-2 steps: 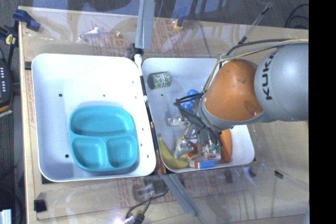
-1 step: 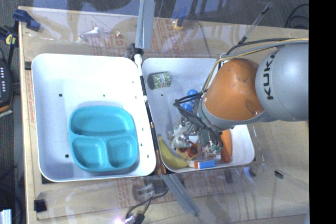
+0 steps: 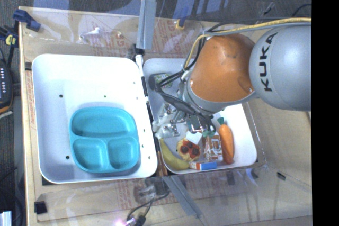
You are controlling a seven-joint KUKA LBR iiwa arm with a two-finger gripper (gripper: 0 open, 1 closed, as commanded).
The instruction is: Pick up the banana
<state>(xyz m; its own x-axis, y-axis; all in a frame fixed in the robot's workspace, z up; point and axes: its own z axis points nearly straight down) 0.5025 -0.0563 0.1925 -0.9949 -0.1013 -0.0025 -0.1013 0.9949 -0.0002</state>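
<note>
The yellow banana (image 3: 172,156) lies along the front left corner of the right bin (image 3: 249,129), curving toward the front wall. My gripper (image 3: 170,123) hangs just above and behind it, low in the bin's left half, under the arm's orange band (image 3: 220,69). The metal of the gripper is partly hidden by the wrist and cables.
Beside the banana lie a pizza slice toy (image 3: 187,148), a small box (image 3: 212,146), an orange carrot (image 3: 226,143) and a blue-and-orange item (image 3: 204,165). The left bin (image 3: 53,77) holds a teal divided tray (image 3: 104,139). The grey arm covers the right bin's rear.
</note>
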